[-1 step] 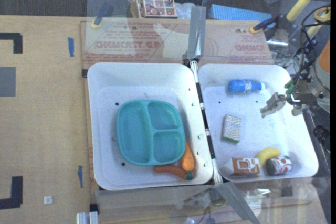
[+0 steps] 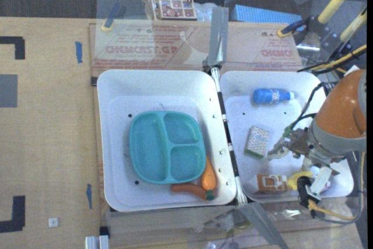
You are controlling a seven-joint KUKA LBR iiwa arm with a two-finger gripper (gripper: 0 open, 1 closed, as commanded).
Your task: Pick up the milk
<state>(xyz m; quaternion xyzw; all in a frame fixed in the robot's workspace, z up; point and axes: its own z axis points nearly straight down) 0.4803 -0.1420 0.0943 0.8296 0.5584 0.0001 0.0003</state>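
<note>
Camera view puts your tool (image 2: pixel 284 146) open and empty just right of the green box (image 2: pixel 257 141); the milk (image 2: pixel 271 183) lies below that box, so lower squarely over it.

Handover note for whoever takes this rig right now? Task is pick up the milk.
End effector: low over the right bin, toward its near side; I can't tell its state from this view, and nothing is visibly held.
Milk: probably the small orange-and-white carton lying in the right bin's near edge, close beside the end effector. Label too small to confirm.
Other items in the right bin: blue bottle at the far side, small speckled box mid-bin. Left bin: teal divided plate, carrot.
Done: approach only. Left: grasp and lift the carton.
</note>
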